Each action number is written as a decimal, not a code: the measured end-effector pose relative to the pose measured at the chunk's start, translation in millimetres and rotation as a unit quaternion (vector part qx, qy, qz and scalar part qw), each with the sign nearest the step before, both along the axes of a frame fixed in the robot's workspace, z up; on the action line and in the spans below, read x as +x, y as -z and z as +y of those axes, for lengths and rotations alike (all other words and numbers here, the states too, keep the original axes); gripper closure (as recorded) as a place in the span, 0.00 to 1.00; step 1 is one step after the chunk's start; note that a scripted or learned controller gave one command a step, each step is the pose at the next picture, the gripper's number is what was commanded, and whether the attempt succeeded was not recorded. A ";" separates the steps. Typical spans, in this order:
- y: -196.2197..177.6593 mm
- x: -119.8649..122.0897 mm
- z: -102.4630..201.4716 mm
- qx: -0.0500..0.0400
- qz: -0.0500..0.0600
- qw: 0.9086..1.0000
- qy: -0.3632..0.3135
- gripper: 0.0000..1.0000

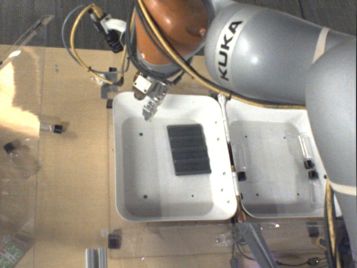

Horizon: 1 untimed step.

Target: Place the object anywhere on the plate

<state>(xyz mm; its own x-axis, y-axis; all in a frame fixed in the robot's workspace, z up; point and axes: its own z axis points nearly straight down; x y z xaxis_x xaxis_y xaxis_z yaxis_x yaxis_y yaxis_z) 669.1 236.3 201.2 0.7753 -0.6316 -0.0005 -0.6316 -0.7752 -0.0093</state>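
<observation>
Risk: the gripper (149, 109) hangs over the rear-left corner of the left bin (134, 200), well apart from the dark ribbed slab (189, 149). We judge that a descent from here meets the bare bin floor or the wall, and a release here misses. We cannot tell whether the gripper is released or clenched, nor whether it holds anything. The slab, the task's thing as we read it, lies flat mid-bin. The right bin (268, 208) sits alongside
</observation>
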 end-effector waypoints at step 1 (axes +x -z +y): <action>45.9 -1.1 0.3 -0.001 0.002 0.994 -0.108 1.00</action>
<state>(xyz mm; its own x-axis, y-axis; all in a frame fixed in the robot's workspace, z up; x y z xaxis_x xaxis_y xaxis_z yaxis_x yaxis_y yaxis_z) 668.0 236.6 155.3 0.8932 -0.4496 -0.0023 -0.4496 -0.8932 -0.0059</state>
